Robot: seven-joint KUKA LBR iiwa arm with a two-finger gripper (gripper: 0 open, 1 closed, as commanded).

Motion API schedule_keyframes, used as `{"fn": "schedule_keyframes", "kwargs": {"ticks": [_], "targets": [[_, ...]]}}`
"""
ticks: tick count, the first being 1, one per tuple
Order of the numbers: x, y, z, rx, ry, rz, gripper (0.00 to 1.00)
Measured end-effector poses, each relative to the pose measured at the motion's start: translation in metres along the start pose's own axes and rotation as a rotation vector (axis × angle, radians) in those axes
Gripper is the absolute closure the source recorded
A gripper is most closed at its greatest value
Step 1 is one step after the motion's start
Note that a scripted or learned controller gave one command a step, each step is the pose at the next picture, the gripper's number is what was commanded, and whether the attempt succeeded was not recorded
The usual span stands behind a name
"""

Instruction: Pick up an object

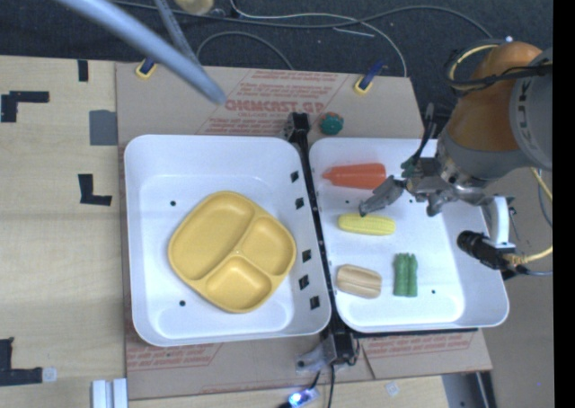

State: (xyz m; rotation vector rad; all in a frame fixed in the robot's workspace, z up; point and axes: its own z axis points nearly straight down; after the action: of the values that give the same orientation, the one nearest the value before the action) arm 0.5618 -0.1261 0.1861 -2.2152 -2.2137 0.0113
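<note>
The arm (pixel 490 119) reaches in from the right, its orange band above the wrist, and hangs over the right bin (pixel 476 307). Its jaws (pixel 382 199) point down and to the left, between the carrot (pixel 355 176) and the corn cob (pixel 367 225), just above the corn. From here I cannot tell whether the jaws are spread or pressed together, and nothing shows between them.

The carrot lies near the bin's far edge, the yellow corn just below it. Nearer the front rest a tan bread roll (pixel 358 281) and, beside it to the right, a green bundle of asparagus (pixel 406 274). The left bin (pixel 148 307) holds a yellow divided plate (pixel 232 251), tilted on a diagonal. A small teal ball (pixel 332 123) sits on the cardboard behind the bins.
</note>
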Motion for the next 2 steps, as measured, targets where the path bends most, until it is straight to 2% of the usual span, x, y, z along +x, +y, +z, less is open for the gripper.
{"fn": "schedule_keyframes", "kwargs": {"ticks": [1, 2], "targets": [[0.000, 0.003, -0.005, -0.010, -0.002, -0.002, 0.00], [0.002, -0.004, 0.040, -0.006, -0.002, -0.002, 0.00]]}}
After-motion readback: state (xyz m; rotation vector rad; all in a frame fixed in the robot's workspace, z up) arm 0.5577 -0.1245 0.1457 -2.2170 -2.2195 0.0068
